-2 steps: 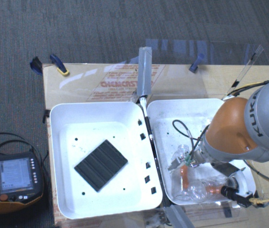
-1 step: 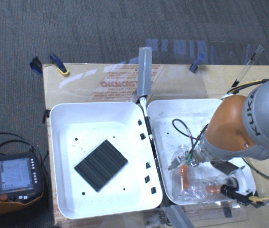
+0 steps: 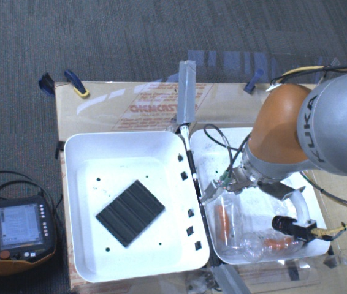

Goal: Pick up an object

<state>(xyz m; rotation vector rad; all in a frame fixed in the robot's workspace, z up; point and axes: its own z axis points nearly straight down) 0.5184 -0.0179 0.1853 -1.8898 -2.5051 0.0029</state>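
We see the pincer (image 3: 218, 190) low over the right bin (image 3: 205, 141), under the orange band of the arm (image 3: 284, 127), and we cannot tell from this view if it is apart or together, because the wrist covers it. No object is visibly held, so we judge that the pick is not yet made. The nearest candidates lie just below the pincer, toward the near edge of the bin: a clear plastic piece (image 3: 242, 228) and an orange stick (image 3: 223, 218) that seems to lie under or inside it. A second orange piece (image 3: 278, 245) lies further from the pincer, down and to the right. The black ribbed pad (image 3: 130, 213) is well apart, on the other side of the wall between the bins, in the left bin (image 3: 75, 158). To do this step well, we think the pincer should be centred over one object alone, preferably the orange stick, with the jaws across its narrow side. The clear plastic is probably thin and slippery and may bend or slide away. We should also keep the pincer off the bin wall just to its left, and close only when the object is really between the jaws.
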